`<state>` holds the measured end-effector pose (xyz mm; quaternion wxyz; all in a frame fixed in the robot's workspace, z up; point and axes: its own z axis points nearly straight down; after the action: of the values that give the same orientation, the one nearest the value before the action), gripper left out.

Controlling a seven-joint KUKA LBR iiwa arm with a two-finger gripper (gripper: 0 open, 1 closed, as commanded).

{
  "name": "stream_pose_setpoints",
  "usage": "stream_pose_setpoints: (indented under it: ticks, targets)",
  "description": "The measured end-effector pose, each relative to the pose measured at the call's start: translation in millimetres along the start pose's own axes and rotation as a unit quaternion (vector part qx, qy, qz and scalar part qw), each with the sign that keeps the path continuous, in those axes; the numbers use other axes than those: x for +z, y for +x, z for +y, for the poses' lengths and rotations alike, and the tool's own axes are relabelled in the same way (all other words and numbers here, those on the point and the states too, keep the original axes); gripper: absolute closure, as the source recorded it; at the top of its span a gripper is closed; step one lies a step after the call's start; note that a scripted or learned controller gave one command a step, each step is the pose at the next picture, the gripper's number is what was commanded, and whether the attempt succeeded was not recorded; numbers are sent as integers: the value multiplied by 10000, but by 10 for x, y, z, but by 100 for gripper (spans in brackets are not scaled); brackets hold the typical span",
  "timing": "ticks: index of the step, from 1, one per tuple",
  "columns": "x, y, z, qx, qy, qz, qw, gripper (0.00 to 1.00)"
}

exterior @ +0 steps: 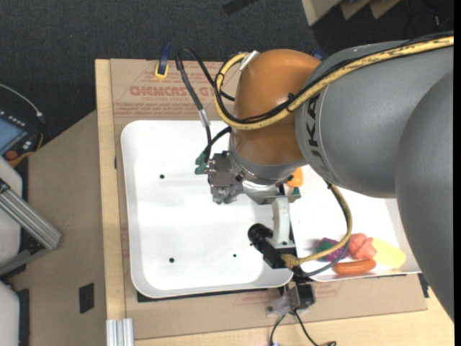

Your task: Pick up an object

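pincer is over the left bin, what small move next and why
Probably swing back toward the right bin. The pincer sits over bare floor of the left bin, while the pink toy, orange sausage and yellow piece lie in the right one.

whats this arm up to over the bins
The grey and orange arm reaches in from the right and hangs over the left white bin, its gripper low above the bin floor. A few small objects, among them a pink one and an orange one, lie in the right bin.
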<state>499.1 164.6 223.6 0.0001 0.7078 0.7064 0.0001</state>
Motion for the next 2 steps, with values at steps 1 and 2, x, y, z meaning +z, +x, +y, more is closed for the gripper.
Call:
stream_pose_setpoints:
  ticks: [1,2]
  targets:
    - [-225,-270,538,7,-26,-2,10000,100]
    - [-513,-682,84,0,29,-1,10000,100]
